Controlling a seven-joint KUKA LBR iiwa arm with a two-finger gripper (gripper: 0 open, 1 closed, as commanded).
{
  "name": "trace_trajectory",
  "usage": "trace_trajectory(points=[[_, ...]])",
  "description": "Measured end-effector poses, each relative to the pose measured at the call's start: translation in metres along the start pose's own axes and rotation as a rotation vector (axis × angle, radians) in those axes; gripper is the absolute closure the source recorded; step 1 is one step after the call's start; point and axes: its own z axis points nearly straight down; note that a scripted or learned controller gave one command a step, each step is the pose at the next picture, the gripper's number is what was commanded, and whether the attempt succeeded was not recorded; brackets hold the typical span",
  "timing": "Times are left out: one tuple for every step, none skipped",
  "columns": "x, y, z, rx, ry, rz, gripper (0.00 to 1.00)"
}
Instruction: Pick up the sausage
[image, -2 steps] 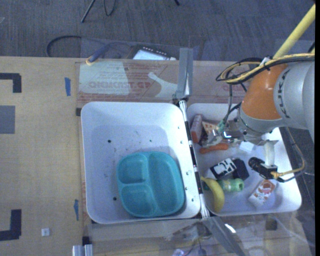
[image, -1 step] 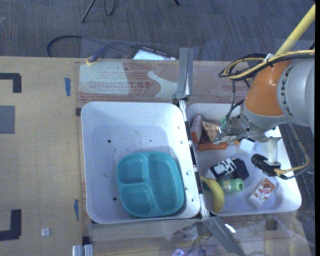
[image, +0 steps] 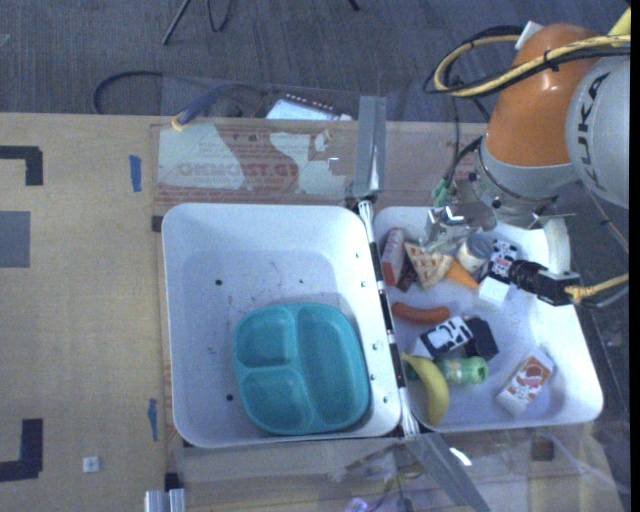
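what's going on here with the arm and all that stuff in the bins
A grey and orange robot arm reaches in over the right bin, which holds a jumble of toy food. Its gripper hangs at the far end of that bin, near a pizza slice. The sausage lies loose on the bin floor, just nearer the camera, with a banana further on. The left bin holds a teal divided tray.

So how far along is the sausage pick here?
Nothing looks done: the sausage lies on the floor of the right bin, near the banana. In hand: the pincer sits over the bin's far end, above the pizza slice. Left: reach, grasp, lift.
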Motion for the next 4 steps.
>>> trace_trajectory(points=[[0.000,0.000,0.000,0.001,0.000,0.000,0.00],[0.029,-0.061,0.059,0.003,0.001,-0.129,0.00],[0.033,-0.084,0.058,0.002,0.002,-0.175,0.00],[-0.006,-0.074,0.059,0.000,0.000,-0.201,0.00]])
